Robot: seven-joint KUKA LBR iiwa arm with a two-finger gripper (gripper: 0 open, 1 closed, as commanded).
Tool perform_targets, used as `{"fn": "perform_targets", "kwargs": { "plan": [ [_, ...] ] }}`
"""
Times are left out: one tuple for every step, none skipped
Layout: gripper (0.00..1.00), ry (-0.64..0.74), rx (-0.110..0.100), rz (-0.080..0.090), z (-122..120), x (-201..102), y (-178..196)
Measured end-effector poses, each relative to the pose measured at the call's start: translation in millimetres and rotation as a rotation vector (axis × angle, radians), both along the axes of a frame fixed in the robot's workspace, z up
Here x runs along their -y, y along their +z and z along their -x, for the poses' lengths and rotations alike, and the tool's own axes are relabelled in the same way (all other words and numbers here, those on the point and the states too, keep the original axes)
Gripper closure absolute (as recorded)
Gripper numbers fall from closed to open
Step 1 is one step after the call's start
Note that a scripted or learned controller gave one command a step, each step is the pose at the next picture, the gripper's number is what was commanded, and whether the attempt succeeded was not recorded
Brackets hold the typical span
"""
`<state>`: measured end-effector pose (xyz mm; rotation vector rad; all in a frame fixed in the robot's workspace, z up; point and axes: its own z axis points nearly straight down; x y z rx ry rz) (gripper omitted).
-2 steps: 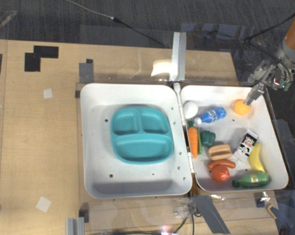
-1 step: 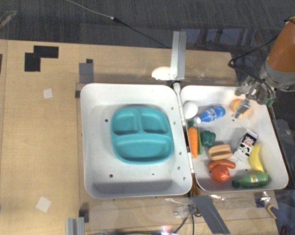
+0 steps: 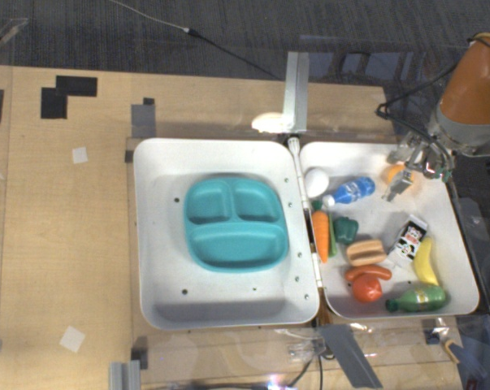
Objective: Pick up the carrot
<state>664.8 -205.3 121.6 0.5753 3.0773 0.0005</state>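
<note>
The carrot (image 3: 319, 234) is a slim orange stick with a green top. It lies lengthwise along the left wall of the right bin (image 3: 464, 279). My gripper (image 3: 409, 173) hangs over the bin's far right corner, well to the right of the carrot and beyond it. A small orange item (image 3: 392, 171) sits just left of the gripper; whether it touches the gripper I cannot tell. Nothing of the carrot is near the gripper.
Around the carrot lie a white egg (image 3: 315, 181), a blue bottle (image 3: 352, 190), a green vegetable (image 3: 344, 230), a hot dog (image 3: 366, 252) and a red item (image 3: 368, 284). A milk carton (image 3: 409, 239), banana (image 3: 426, 263) and green bottle (image 3: 415, 299) lie right. The left bin (image 3: 159, 299) holds a teal plate (image 3: 235, 222).
</note>
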Motion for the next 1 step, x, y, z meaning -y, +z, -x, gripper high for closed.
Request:
{"fn": "perform_targets", "kwargs": {
  "plan": [
    [1.0, 0.004, 0.013, 0.003, -3.7, -0.8, 15.1]
  ]
}}
